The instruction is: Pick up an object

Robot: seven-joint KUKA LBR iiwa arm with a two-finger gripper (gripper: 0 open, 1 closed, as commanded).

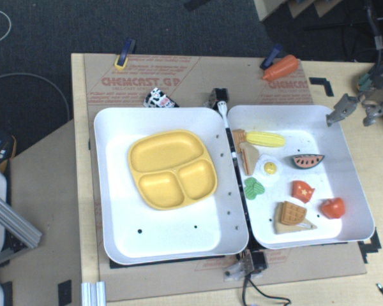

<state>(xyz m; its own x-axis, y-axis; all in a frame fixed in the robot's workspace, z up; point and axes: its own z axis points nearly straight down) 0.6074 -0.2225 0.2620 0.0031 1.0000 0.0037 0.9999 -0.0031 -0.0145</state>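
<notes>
Bench-top left bin holds a yellow tray, right bin toy food; gripper state unclear.

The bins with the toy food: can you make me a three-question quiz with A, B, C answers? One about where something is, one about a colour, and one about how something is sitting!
1. Where is the yellow plate?
A. In the left bin
B. In the right bin
C. On the floor

2. What colour is the leafy toy by the wall between the bins?
A. Blue
B. Green
C. Purple

3. How is the hand placed?
A. Pressed onto the plate
B. At the right bin's far right corner, off the toys
C. Squeezing the corn

Answers:
1. A, the three-part plate lies inside the left bin.
2. B, it is bright green, beside the fried egg.
3. B, it sits at the corner, away from the watermelon slice and the other food.
</notes>
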